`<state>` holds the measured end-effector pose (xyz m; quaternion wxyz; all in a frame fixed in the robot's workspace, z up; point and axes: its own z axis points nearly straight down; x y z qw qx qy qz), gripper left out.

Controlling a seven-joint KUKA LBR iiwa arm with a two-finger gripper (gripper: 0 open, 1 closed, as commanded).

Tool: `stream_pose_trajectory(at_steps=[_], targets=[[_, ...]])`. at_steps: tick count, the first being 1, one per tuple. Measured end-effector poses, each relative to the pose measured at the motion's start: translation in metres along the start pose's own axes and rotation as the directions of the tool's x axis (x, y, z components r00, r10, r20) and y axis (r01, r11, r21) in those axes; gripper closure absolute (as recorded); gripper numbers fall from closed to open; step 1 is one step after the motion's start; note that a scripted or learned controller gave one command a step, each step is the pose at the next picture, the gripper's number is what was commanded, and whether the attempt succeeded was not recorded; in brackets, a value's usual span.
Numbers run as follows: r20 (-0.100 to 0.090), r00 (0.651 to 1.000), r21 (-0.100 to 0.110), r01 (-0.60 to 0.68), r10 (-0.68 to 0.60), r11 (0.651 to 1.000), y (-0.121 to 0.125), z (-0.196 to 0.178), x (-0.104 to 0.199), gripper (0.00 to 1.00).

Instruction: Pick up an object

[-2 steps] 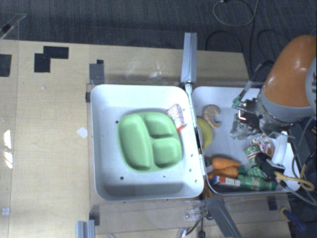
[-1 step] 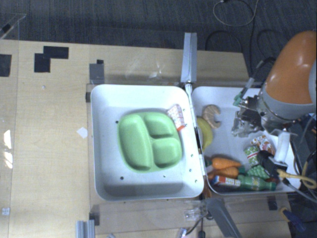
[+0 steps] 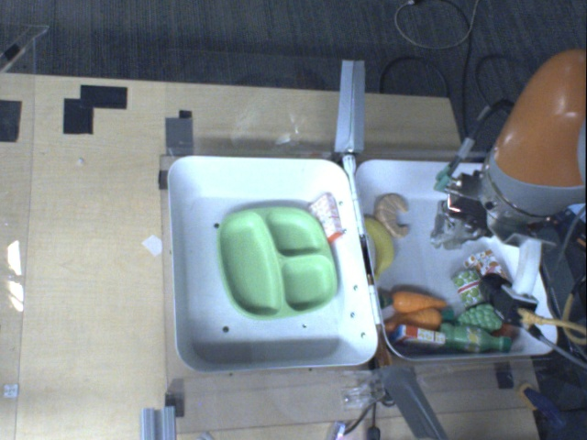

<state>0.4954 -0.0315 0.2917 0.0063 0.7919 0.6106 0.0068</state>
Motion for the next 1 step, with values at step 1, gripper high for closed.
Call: stream_pose_trajectory(at_steps=[1], targets=[[0.004, 0.97, 0.014, -0.242, 0.242, 0.97, -0.0252, 0.0007, 0.0668, 1.0]])
